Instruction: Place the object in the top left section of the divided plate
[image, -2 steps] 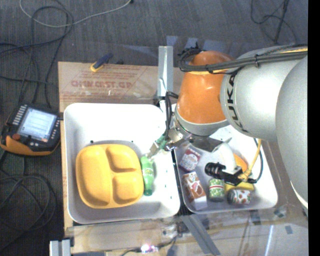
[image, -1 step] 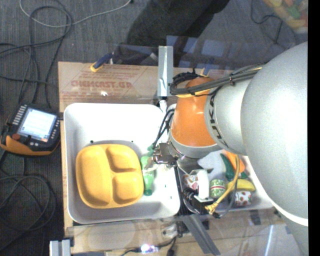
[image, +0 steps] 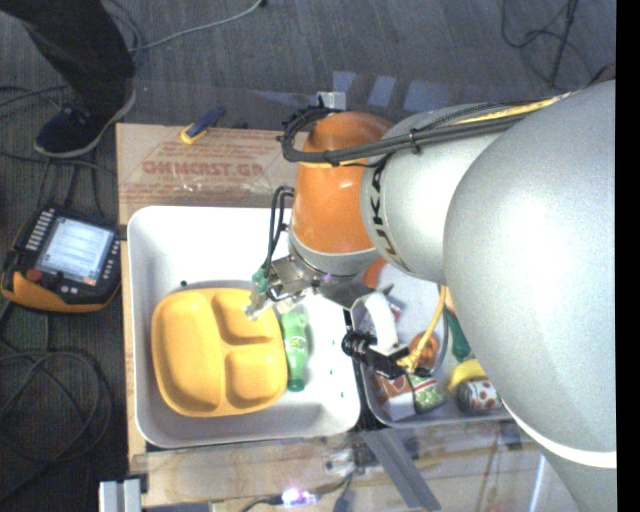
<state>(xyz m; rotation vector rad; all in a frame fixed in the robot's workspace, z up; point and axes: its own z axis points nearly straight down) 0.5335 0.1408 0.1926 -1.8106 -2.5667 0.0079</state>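
Counter (image: 200, 175) of brown board, carrying 2 shallow white bins side by side.

Left bin (image: 200, 235): holds 1 yellow divided plate (image: 220, 350) with 3 sections, lying in the lower left part of the bin. 1 green bottle (image: 295, 345) lies on its side on the bin floor, just beside the plate's right rim, not inside any section.

Right bin (image: 375, 412): crowded with mixed items, among them a white object (image: 380, 315), a yellow item (image: 465, 375) and a round patterned item (image: 478, 397); most are partly hidden under the arm.

Arm (image: 500, 220): grey, with an orange band (image: 335, 200), reaching in from the right and covering much of the right bin.

Jaws (image: 262, 292): positioned over the plate's upper right edge, near the top of the green bottle. Whether they are open or closed, and whether anything is between them, cannot be told at this angle.

Floor: 1 handheld control pendant (image: 65, 260) lies left of the counter, with black cables (image: 40, 385) nearby.
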